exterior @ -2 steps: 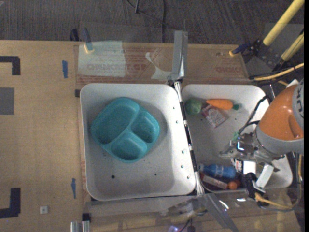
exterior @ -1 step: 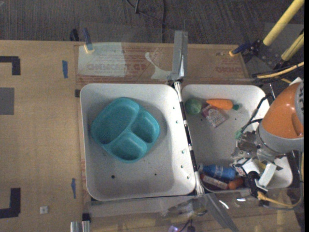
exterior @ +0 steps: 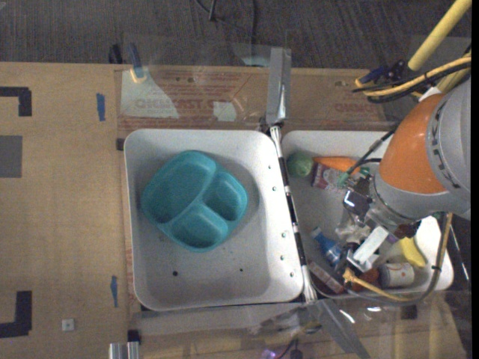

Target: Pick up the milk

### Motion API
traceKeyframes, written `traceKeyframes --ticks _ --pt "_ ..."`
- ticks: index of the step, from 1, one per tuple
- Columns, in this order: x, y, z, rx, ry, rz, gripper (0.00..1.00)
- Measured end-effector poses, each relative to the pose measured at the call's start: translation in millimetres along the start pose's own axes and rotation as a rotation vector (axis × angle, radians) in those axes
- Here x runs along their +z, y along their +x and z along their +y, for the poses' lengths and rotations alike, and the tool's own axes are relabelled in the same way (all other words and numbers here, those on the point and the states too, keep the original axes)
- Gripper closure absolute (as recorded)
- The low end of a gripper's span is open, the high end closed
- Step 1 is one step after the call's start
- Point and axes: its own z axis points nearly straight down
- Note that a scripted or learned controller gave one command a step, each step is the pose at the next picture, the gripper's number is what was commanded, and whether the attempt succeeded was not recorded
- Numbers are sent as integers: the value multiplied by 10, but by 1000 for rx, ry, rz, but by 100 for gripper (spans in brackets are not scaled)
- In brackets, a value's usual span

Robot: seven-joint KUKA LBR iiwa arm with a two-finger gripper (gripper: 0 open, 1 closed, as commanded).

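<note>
My gripper point(exterior: 353, 230) is low in the right bin point(exterior: 299, 200), near its middle, among the toy items; the wrist and arm hide much of that bin. A small pale cylinder-like container point(exterior: 397, 275), possibly the milk, lies near the bin's front right, just right of and in front of the gripper. I cannot tell whether anything is between the gripper's parts.
Around the gripper lie a green ball-like item point(exterior: 300, 164), an orange carrot point(exterior: 337, 163), a maroon packet point(exterior: 328, 176), a blue item point(exterior: 329, 247), a yellow piece point(exterior: 412, 253) and a dark red item point(exterior: 327, 277). The left bin point(exterior: 138, 260) holds a teal divided plate point(exterior: 194, 199).
</note>
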Motion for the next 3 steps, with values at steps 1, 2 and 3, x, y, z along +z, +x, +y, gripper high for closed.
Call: traceKeyframes --ticks 1,2,3 --pt "-612 111 502 689 1 0 100" --pt "-612 113 500 689 2 0 0" --pt "-3 98 750 663 4 -1 0"
